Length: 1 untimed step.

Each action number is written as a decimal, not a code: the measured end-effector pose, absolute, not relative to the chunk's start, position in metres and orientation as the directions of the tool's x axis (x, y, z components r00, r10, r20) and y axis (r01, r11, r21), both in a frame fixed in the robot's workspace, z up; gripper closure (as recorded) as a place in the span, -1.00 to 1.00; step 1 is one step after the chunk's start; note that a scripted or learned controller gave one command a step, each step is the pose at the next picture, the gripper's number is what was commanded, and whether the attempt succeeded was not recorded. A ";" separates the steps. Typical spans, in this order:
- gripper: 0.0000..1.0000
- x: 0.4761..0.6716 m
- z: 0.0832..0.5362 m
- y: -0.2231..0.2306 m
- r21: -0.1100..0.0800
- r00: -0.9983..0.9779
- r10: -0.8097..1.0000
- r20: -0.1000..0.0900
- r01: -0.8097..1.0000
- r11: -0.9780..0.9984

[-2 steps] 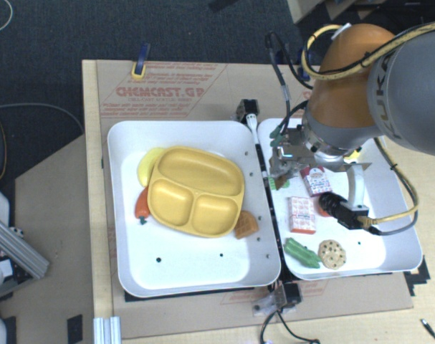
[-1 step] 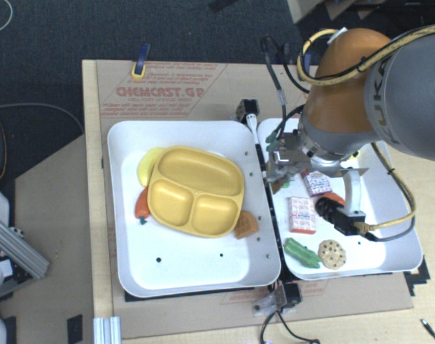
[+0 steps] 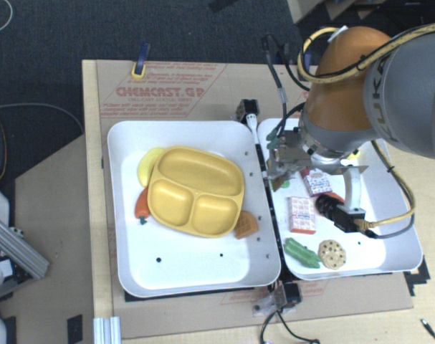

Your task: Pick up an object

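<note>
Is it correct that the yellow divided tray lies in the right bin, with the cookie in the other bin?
Not quite. The camera view shows the yellow divided tray in the left bin; the cookie lies in the right bin.

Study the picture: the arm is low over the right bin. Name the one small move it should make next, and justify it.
Probably a short shift toward the red-and-white packet, then straight down. The gripper sits over the right bin's left edge with nothing visibly in it, and the packet lies flat and apart from the green piece and cookie.
</note>
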State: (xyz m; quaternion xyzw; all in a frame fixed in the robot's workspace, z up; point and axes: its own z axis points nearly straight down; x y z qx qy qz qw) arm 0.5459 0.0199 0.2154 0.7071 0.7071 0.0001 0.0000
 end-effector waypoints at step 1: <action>1.00 0.545 0.215 0.019 -0.001 0.000 1.000 0.001 1.000 0.000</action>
